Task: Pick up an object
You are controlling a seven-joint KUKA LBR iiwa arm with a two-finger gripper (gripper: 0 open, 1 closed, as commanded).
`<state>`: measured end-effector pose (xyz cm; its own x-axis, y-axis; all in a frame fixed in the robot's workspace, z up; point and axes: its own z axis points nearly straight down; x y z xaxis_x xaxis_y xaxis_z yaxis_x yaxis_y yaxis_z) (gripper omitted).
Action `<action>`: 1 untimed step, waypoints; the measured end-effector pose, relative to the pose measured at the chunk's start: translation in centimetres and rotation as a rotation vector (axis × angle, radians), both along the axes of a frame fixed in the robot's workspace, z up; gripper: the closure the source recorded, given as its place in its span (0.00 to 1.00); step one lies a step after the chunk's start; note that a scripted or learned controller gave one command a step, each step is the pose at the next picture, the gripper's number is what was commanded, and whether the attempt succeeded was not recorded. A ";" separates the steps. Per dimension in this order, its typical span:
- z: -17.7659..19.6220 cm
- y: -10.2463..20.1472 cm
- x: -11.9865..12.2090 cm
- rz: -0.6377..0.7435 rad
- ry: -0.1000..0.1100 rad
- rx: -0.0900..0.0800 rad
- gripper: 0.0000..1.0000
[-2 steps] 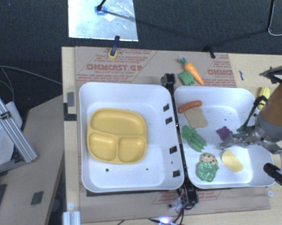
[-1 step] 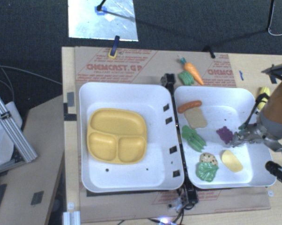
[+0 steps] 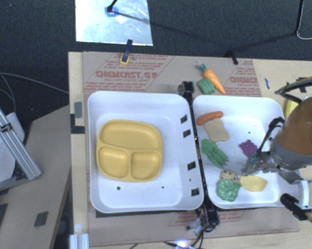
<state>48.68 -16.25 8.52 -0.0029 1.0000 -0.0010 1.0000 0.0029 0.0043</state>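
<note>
The right bin (image 3: 270, 108) holds several toy foods: an orange sausage (image 3: 209, 117), a tan bread slice (image 3: 216, 132), a green piece (image 3: 213, 152), a purple grape bunch (image 3: 247, 148), a speckled cracker (image 3: 228, 176), a green lettuce-like piece (image 3: 228, 190) and a yellow piece (image 3: 254, 183). My gripper (image 3: 251, 166) reaches down from the right, low in the bin, between the purple bunch and the yellow piece. Its tips sit just above the yellow piece, and nothing shows between them.
The left bin (image 3: 140, 101) holds a yellow compartment tray (image 3: 129, 150). A toy carrot (image 3: 214, 78) and a green piece (image 3: 205, 86) lie on the cardboard behind the right bin. A blue and yellow tool (image 3: 126, 52) lies at the back left.
</note>
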 end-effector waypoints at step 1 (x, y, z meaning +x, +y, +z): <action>-0.1 3.2 0.0 0.003 0.004 0.003 1.00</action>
<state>48.72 -13.01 8.41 -0.0058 1.0000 0.0019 1.0000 0.0058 0.0005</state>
